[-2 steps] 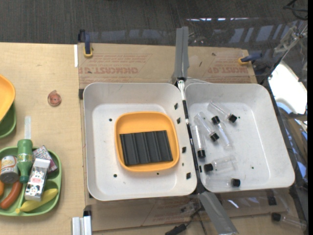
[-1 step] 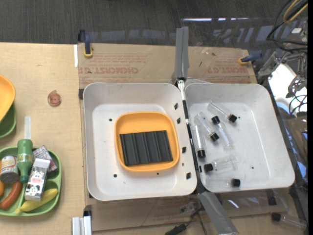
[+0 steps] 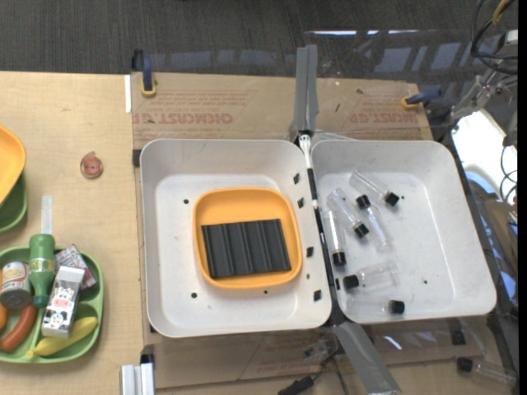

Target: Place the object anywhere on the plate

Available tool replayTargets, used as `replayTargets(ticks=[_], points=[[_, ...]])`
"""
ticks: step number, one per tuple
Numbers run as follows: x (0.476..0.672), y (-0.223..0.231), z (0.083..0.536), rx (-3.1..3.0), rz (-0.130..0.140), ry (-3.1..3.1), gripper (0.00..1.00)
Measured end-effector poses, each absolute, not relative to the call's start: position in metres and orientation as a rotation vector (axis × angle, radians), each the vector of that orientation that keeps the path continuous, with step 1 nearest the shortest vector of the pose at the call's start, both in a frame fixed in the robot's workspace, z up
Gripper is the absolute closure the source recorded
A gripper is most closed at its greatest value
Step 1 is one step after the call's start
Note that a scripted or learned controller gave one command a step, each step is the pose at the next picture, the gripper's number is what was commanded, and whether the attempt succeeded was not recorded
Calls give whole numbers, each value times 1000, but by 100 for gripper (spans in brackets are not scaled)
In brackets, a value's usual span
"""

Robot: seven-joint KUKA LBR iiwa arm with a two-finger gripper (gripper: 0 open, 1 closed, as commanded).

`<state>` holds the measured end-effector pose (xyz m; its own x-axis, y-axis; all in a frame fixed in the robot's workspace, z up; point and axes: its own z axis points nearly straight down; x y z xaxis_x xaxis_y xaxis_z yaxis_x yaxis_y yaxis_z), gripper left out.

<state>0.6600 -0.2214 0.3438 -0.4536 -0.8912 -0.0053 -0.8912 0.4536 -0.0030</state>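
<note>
The claw's state cannot be told from this view, whether spread, pressed together or pinching anything.

The clear plastic tubes with black caps are most likely the task's things. They lie loose on the floor of the right shallow white bin, some close together near its left wall and one lower down, all on their sides at odd angles. A small loose black cap sits near the bin's front edge. They look scattered so that any one can be picked from above, though clear, round tubes will probably roll and slip.

In the left shallow white bin, a rounded square orange plastic plate rests flat in the middle, well apart from the tubes, as the target. A dark grey ribbed rectangular slab lies on it and covers most of its floor. No tube is on the plate, so I judge the task not yet done.

Both bins sit on a brown cardboard sheet on the wooden desk. At the far left, a green compartment tray holds toy food.
</note>
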Motion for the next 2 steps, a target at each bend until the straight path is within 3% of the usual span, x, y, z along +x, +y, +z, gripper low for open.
replayTargets(ticks=[1, 2], points=[[660, -221, 273, -2006, 3, 2412, 0], [660, -221, 322, -2348, 1, 2078, 0]])
